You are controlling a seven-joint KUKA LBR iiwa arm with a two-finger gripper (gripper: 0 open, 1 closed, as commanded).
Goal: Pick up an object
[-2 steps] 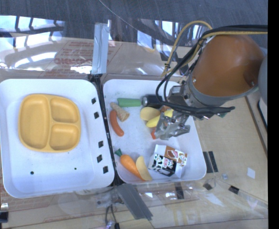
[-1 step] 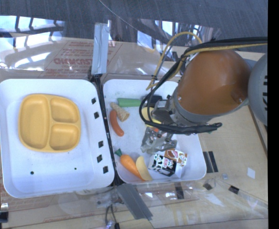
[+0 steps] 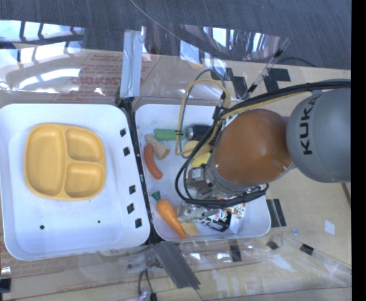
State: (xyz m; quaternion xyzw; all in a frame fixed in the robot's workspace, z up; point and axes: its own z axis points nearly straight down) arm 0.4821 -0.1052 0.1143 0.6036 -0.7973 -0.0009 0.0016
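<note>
Likely toy food throughout: light, stiff moulded plastic, smooth and a bit slippery, unlikely to break. Carrot [image 3: 169,217] lying at a slant in the right bin [image 3: 170,113], near its lower left corner, just beside the wall shared with the left bin [image 3: 20,243]; best taken across the thick orange middle, since the tapered end would probably slide out of a pinch. Sausage [image 3: 153,162] further up along the same wall, rounded and apt to roll, so a hold square across its middle looks safest. Small tan piece [image 3: 158,147] touching or just beside the sausage's upper end, and a green piece [image 3: 165,133] a little above that, close to a yellow item [image 3: 191,148] half hidden under cables. Yellow divided plate [image 3: 64,160] sitting alone in the left bin, well apart from the rest; broad and shallow, awkward for two fingers except at the rim. Arm [image 3: 318,137] reaching in from the right across the surface [image 3: 308,218], orange band [image 3: 249,146] over the middle of the right bin, wrist pointed steeply down toward the bin's lower part. Claw [image 3: 198,213] low in the bin just beside the carrot's lower end, amid a jumble of small printed bits; opening impossible to tell from this angle, and nothing clearly seen between the fingers. Grasp judged not yet made.
</note>
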